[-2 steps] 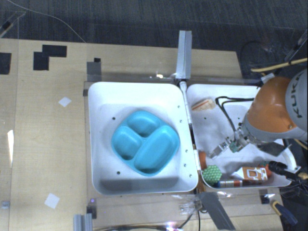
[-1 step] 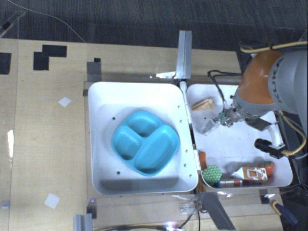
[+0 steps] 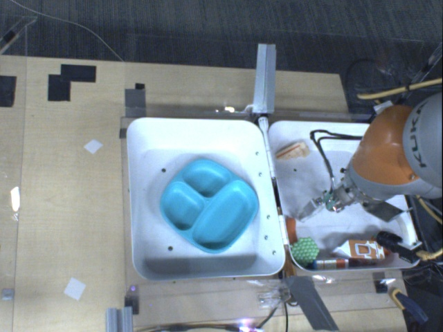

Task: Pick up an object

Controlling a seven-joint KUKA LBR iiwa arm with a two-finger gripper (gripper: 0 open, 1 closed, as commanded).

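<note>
Table (image 3: 62,206) surface is light wood, and on it you have two shallow white bins set side by side, touching along a shared edge at the centre of the view. The left bin (image 3: 149,151) holds a blue three-compartment tray (image 3: 209,204), which lies flat near the bin's middle, turned at a slant, with its largest compartment toward 5 o'clock. The right bin (image 3: 304,178) holds the loose objects. You will find a tan block-shaped item (image 3: 292,150) near its 11 o'clock corner, just beside the dividing edge. A green textured ball (image 3: 304,250) sits at the bin's 7 o'clock corner, with a small red-orange piece (image 3: 291,226) just above it against the dividing edge. A flat orange and white pack (image 3: 363,250) lies along the 6 o'clock wall, and a dark marker-like stick (image 3: 329,262) lies between it and the ball. The arm (image 3: 394,151) enters from 3 o'clock, its orange band over the bin's upper right part. The tool (image 3: 325,200) is low over the middle of the right bin, pointing toward 8 o'clock, apart from all the objects named. You cannot tell from this view whether it is spread or closed, and nothing is seen clamped in it. A black cable (image 3: 320,144) loops from the wrist toward 12 o'clock.
</note>
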